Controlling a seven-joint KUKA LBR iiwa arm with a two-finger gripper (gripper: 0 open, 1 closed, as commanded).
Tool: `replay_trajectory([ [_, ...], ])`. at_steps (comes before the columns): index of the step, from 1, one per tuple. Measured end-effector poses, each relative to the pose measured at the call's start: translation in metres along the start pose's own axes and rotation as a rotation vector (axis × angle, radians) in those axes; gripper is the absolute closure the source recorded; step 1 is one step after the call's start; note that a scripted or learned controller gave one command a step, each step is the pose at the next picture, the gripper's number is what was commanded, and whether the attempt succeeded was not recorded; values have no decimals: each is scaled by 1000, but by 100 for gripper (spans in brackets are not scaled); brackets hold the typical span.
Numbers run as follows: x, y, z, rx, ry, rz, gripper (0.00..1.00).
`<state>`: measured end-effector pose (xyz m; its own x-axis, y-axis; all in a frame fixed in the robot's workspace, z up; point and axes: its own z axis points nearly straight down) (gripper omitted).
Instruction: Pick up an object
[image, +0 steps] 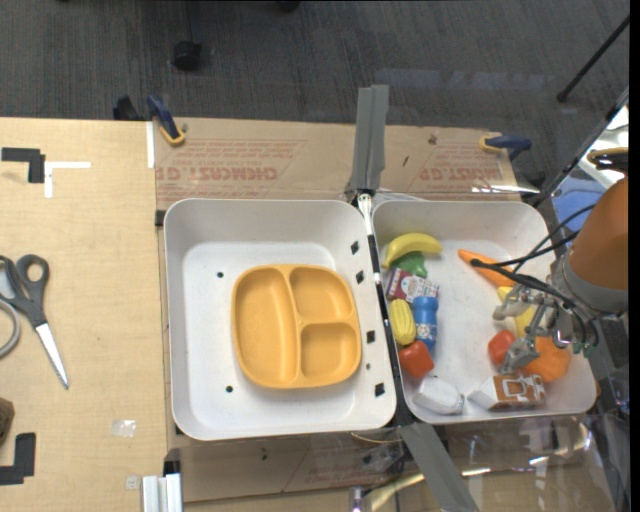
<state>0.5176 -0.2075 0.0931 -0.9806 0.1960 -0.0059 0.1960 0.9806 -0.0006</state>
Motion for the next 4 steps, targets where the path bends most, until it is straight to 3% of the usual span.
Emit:
replay_trajectory([
  [1, -2, 1, -10, 0, -4, -3, 100],
  [2, 17, 68, -115, -1, 2, 152, 100],
  [3, 39, 92, 0, -1, 2, -59, 100],
  [4, 46, 96, -62, -1, 3, 14, 100],
])
